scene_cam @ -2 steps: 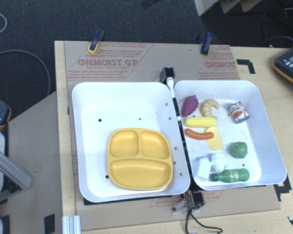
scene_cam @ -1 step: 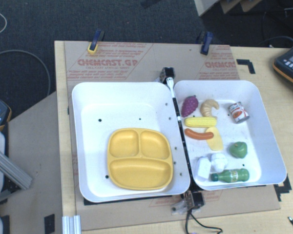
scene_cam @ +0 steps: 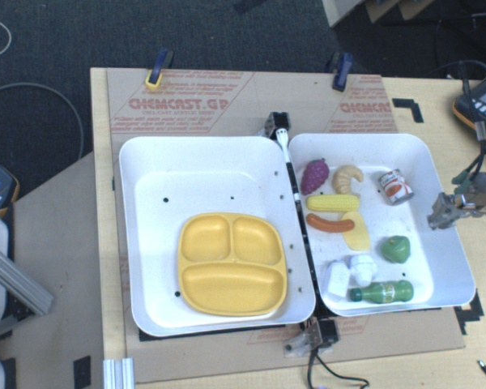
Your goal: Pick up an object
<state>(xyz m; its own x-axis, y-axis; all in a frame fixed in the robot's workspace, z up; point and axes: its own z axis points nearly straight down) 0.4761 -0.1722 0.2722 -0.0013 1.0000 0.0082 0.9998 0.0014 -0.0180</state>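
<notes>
**Gripper at the right rim, toys lying loose in the right bin**

We see two white bins side by side on the desk (scene_cam: 227,96), which is covered with printed brown board. The left bin (scene_cam: 146,177) holds a yellow divided plate (scene_cam: 232,263) with three compartments, lying flat towards the bin's near side.

The right bin (scene_cam: 417,160) carries all the small things. Near its far left corner lies a purple toy fruit (scene_cam: 314,176), and just beside it, to the right, a pale croissant (scene_cam: 348,177). Further right a small can with a red and white label (scene_cam: 395,186) lies tilted. Below the croissant we find a yellow corn cob (scene_cam: 333,203), then a red sausage (scene_cam: 330,224) just beneath it, and a yellow slice (scene_cam: 357,235) touching the sausage's right end. A green pepper (scene_cam: 395,249) sits apart towards the right wall. At the near edge a green bottle (scene_cam: 382,292) lies on its side, with a white lump (scene_cam: 360,267) and a white packet (scene_cam: 338,279) beside it.

The gripper (scene_cam: 444,214) comes in from the right and hangs over the right rim of the right bin, between the can and the pepper but apart from both. It is small and dark here, and we cannot tell whether its parts stand apart or together. Nothing shows held in it.
</notes>
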